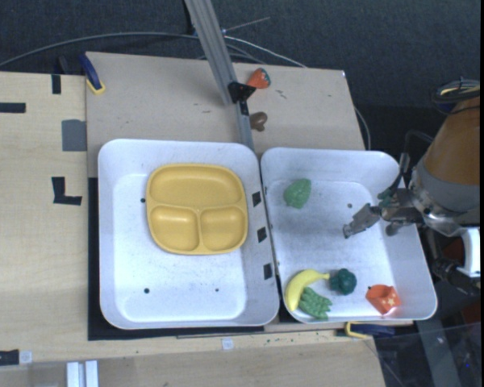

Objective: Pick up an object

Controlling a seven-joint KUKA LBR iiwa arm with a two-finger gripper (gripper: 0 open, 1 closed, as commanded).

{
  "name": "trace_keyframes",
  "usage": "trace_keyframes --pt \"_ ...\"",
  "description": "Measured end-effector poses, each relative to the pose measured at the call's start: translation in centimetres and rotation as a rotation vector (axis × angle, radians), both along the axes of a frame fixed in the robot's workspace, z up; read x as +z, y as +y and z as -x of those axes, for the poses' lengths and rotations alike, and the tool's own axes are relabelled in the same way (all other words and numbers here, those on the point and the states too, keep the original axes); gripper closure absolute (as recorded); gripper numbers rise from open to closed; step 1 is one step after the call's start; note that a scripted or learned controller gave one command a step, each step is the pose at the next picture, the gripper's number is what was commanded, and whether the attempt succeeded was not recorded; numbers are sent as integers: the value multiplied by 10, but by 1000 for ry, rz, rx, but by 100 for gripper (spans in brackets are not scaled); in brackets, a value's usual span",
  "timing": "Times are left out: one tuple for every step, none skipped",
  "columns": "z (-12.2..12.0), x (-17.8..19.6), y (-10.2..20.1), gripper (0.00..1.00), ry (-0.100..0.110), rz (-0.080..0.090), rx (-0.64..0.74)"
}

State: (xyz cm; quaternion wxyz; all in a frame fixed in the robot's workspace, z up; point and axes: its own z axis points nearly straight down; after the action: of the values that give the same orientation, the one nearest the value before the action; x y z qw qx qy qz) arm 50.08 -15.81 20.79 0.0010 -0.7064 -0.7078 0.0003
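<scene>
Green toy [297,193], right bin [403,252]: small, light, likely soft, lumpy; grasp across middle. Pincer [361,222] nearby, apart, empty; open or closed: cannot tell.

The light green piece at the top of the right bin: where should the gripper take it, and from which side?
Probably across the middle of the light green piece, coming straight down. It is a small rounded lump lying alone on the right bin floor, so both sides are free.
</scene>
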Motion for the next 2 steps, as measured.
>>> trace_keyframes --pt "0 0 0 0 0 0 0" --pt "5 -52 -9 0 5 0 -2"
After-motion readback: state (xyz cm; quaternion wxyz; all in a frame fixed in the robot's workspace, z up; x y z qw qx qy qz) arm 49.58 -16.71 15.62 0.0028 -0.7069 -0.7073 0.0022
